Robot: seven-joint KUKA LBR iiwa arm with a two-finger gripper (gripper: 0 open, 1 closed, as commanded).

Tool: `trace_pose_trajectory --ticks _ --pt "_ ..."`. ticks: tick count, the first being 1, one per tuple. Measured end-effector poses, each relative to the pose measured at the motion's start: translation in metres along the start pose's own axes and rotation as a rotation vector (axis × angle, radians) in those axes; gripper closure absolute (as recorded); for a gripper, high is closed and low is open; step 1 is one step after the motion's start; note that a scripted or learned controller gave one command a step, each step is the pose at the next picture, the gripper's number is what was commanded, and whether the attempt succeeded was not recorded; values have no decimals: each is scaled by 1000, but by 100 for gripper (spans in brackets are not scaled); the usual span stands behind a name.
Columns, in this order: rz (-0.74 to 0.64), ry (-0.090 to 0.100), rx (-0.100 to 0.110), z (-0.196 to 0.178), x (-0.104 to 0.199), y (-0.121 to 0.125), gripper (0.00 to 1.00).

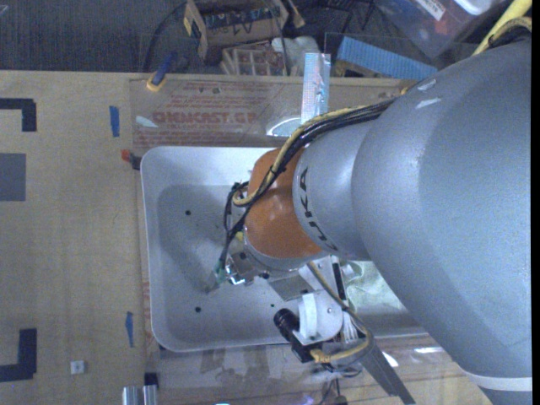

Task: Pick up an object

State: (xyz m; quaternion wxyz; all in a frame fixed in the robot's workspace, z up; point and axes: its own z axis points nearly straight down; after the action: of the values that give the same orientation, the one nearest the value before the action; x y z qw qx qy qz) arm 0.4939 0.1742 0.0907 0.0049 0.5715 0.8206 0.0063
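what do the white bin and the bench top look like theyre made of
The bin looks like molded plastic, matte white: rounded corners, a smooth seamless floor and soft shading, though painted metal can't be ruled out. The bench top looks like pale wood or plywood, unvarnished or lightly sealed: faint grain lines and a flat, dull surface with blue tape marks stuck on.

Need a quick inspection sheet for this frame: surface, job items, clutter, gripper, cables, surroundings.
Surface: white bin on a light wooden bench; blue tape marks on the bench.
Job's things: a pale crumpled item at the arm's edge, mostly hidden; kind cannot be told.
Clutter: small dark specks on the bin floor.
Gripper: gripper low over the bin floor, under the orange band; nothing seen between its tips.
Cables: black and yellow cables run along the arm.
Surroundings: boxes and loose gear beyond the bench's far edge.
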Motion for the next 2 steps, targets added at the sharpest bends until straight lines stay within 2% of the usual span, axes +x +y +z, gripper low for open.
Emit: trace_pose_trajectory --ticks 1,2 --pt "0 0 0 0 0 0 0" --pt "513 1 5 0 14 -2 0"
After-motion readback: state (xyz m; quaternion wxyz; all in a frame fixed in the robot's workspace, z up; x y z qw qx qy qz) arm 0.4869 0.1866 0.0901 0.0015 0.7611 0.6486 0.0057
